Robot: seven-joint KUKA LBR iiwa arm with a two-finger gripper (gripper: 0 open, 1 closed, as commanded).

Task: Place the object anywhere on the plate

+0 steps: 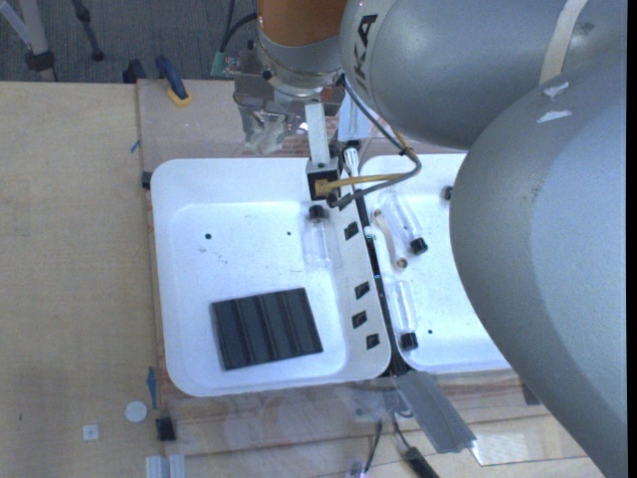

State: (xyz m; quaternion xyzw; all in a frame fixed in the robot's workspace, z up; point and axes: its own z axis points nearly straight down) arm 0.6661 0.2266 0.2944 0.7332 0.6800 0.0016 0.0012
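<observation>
Over the left bin's (179,182) far rim, the arm (438,58) hangs its tool (267,132) downward, apparently well apart from the black plate (267,329); its grip cannot be told.

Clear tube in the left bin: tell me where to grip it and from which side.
Take the clear tube at mid-body, from above, closing across its width. It lies flat in the left bin, black cap at its far end, close beside the right wall, so a side approach looks cramped.
</observation>
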